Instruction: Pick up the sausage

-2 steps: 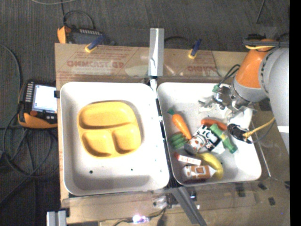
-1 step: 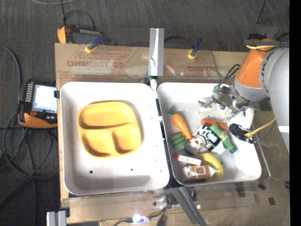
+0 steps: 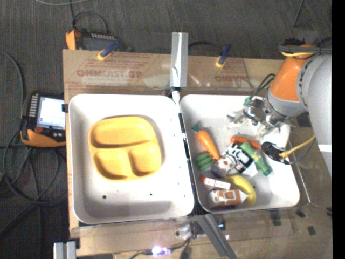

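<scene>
Glossy yellow plastic tray [image 3: 126,147] sits in a smooth white bin [image 3: 81,198] (matt cardboard-like board [image 3: 135,72] behind).

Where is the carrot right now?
The carrot lies in the right bin, near its left wall, with its green top pointing up-left. A green toy sits just below it, and the yellow tray is in the other bin.

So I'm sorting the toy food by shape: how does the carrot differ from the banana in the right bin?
The carrot is orange with a green top; the banana is plain yellow. The carrot is straight and tapered; the banana is curved. The carrot lies near the bin's left wall, running diagonally; the banana sits lower, near the front, beside a small box. Both lie flat in the same bin.
</scene>
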### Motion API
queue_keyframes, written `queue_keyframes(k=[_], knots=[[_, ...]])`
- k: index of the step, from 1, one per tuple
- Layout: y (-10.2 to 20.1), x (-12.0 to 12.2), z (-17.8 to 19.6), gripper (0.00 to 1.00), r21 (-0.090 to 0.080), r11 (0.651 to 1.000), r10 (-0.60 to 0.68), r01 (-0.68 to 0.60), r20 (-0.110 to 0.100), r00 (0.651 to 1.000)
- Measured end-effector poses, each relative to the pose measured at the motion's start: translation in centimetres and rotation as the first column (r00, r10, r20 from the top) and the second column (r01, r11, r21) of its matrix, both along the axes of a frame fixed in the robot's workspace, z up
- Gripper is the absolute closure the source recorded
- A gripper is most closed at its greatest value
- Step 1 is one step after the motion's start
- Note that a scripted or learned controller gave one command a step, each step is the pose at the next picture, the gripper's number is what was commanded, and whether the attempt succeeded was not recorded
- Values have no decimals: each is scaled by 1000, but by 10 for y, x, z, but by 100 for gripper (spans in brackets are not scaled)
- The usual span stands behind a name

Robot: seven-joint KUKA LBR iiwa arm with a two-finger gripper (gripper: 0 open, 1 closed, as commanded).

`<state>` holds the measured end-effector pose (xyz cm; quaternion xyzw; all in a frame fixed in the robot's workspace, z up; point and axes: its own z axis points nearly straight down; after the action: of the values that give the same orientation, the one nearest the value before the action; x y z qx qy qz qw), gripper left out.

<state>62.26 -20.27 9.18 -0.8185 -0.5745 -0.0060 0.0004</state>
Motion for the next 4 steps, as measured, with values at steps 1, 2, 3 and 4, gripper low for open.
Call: queue_keyframes(k=[1, 2, 3, 4], knots=[[-1, -7, 0, 0, -3, 998, 69, -69, 7, 998], [-3, -11, 7, 100, -7, 998, 68, -68, -2, 998], [-2, -10, 7, 0, -5, 998, 70, -70, -1, 998], [5, -5, 9, 0, -4, 994, 108, -108, -15, 994]])
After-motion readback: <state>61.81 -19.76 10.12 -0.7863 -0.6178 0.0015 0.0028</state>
